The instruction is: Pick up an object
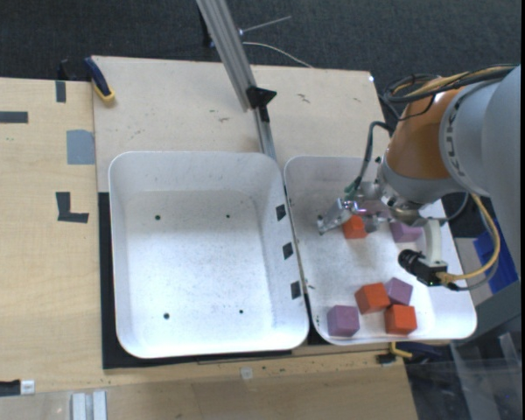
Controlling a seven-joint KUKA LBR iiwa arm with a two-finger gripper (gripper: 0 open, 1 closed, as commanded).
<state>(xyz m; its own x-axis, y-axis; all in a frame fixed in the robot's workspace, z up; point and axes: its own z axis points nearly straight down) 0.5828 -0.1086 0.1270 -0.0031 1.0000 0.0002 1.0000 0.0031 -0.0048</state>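
Gripper (350,220) low in right bin (308,234), just above orange block (355,228); block sits at fingertips, but whether pinched or merely under them cannot tell. Wrist and orange band of arm (437,147) cover bin's upper right part. Purple block (406,231) half hidden behind wrist. Near front wall: purple block (342,320), orange block (372,297), small purple block (400,290), orange block (401,319), last three touching. Left bin (122,234) alongside.
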